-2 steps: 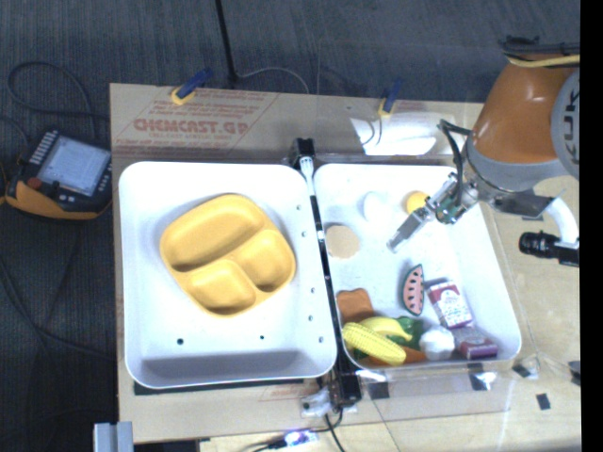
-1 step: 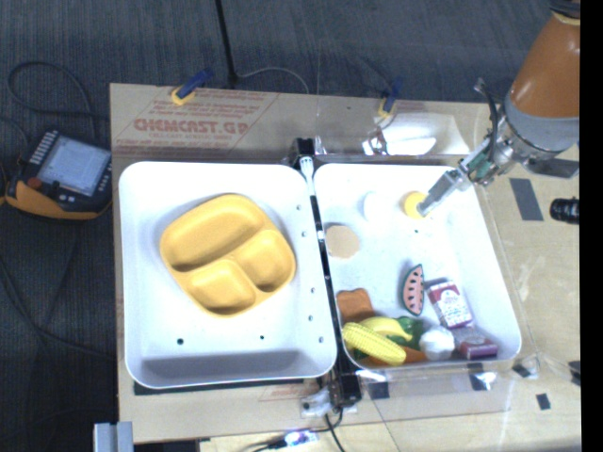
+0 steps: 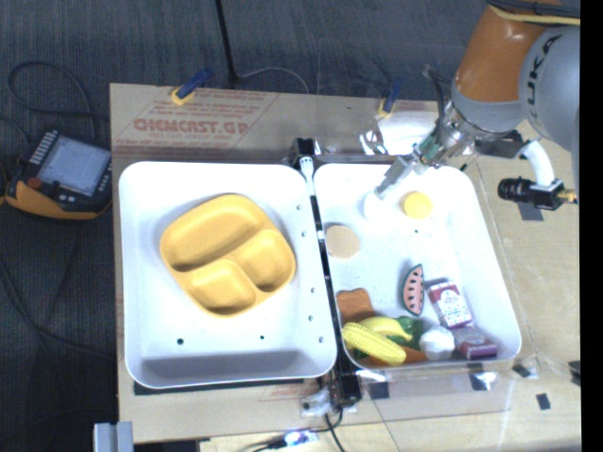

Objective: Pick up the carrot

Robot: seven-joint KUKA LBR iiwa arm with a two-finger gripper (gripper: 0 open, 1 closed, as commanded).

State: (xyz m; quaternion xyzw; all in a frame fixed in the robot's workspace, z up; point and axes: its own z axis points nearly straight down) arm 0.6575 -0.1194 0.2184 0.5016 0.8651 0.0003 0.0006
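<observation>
Carrot lies buried in the near left corner pile of the right bin (image 3: 487, 217), well apart from the hand.

What I take for the carrot (image 3: 413, 355) is an orange sliver under the yellow corn (image 3: 374, 341), its long axis seemingly running left-right along the front wall; which end is the tip is hidden. It is probably a light, stiff, smooth plastic toy, apt to slip, so it is best pinched across the exposed right part. The hand (image 3: 384, 188) hovers above the far side, beside a yellow disc (image 3: 416, 204); whether it is clenched I cannot tell.

Robot lab: bench (image 3: 188, 111) on carpet, cables (image 3: 28, 281), teach pendant (image 3: 61, 172).
</observation>
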